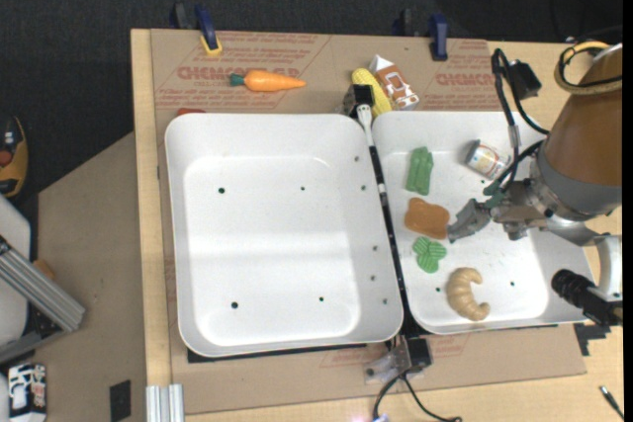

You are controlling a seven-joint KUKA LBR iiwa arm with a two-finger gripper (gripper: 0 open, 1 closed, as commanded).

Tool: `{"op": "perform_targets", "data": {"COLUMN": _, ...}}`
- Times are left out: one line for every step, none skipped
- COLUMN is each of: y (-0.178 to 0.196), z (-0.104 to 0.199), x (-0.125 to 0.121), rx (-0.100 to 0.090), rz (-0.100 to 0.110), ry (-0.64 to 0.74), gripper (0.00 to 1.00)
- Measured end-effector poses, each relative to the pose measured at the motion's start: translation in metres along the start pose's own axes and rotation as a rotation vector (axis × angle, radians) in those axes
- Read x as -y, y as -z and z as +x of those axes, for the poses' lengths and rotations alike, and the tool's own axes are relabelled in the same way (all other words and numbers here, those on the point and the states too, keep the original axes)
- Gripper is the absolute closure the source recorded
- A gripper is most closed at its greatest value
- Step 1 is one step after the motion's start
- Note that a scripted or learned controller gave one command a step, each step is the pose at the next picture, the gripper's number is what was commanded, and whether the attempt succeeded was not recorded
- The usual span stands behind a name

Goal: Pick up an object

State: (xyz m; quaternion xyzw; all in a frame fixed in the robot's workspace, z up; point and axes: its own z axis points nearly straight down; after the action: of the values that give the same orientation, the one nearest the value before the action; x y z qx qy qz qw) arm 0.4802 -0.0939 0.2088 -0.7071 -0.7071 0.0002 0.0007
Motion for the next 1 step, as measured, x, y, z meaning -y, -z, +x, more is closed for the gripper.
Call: {"op": "perform_targets", "data": {"y": -0.1297, "z": 0.003, "x": 0.0018, "rx": -0.001, "rz": 0.002, "ry": -0.002, "gripper": 0.0}}
